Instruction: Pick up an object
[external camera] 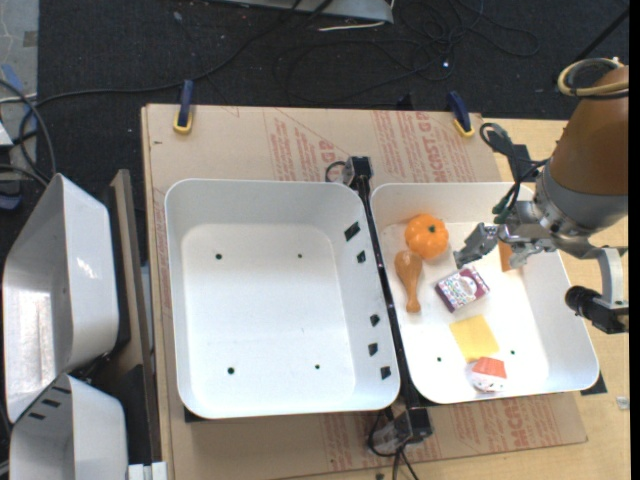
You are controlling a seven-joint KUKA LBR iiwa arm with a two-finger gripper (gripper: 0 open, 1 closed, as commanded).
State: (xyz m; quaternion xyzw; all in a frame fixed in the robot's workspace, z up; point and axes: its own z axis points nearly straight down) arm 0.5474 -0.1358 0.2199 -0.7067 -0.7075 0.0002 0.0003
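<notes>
White plastic makes both bins, and I take the right bin point(560, 368) as the landmark, because all the loose things lie inside it. The left bin point(270, 308) beside it has only dark marks on its floor. Both bins sit on a brown cardboard sheet point(300, 138), held at its far edge by two clamps point(183, 108), I think so that nothing slides when the arm pushes.

In the far left part of the right bin there is a small orange pumpkin point(426, 236). A tan drumstick toy point(409, 276) touches its near side and points toward the near edge. Close to the centre of this bin lies a purple and white packet point(462, 289), tilted. Nearer to the front there is a yellow slice point(473, 337), and just beyond it, at the front wall, a small red and white thing point(488, 372).

The gripper point(487, 240) hangs over the far half of the right bin, just beside the packet and to the right of the pumpkin. Whether its pincer is wide or narrow, I cannot tell, and nothing is seen held in it. Any of these things may be the target; the packet seems the nearest one.
</notes>
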